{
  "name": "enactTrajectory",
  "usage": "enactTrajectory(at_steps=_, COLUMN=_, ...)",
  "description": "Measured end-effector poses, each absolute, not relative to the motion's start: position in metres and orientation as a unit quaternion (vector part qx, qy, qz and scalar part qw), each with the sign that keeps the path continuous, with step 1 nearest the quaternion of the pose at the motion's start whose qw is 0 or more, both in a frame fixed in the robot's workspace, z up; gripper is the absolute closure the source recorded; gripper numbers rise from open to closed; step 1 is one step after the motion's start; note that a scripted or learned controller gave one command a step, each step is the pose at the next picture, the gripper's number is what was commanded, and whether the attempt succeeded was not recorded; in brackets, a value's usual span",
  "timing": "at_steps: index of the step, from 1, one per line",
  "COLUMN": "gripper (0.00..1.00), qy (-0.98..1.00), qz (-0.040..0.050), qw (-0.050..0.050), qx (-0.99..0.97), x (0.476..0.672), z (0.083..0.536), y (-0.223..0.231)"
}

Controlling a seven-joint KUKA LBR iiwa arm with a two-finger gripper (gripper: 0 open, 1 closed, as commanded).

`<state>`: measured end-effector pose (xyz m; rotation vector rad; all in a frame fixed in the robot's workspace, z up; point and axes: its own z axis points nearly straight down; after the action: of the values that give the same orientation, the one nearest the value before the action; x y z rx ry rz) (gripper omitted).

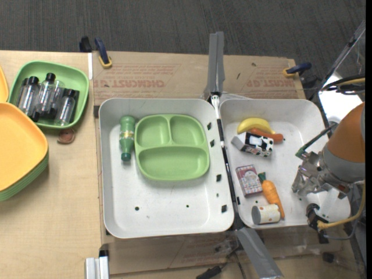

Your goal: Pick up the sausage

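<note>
Floor: dark grey carpet [174,10] along the top of the view.
Worktop: light wood [52,237] at left, brown printed cardboard [157,74] beneath the bins.
Clamps: blue and yellow [103,54] on the cardboard's upper left edge, another [297,70] on its right.
Light: even, soft shadows.

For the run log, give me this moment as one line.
task: pick up sausage | gripper: right side of right bin, holding nothing visible | sausage: by banana, untouched | status: not yet picked
</note>
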<state>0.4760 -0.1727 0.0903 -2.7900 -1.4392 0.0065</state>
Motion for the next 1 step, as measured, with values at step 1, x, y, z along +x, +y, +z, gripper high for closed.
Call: enactTrajectory(at_steps=1, gripper=1.0, qy=-0.4, qz=0.0017, qw=0.001, qx=-0.916, x=0.4907, z=0.1132, y=-0.1215)
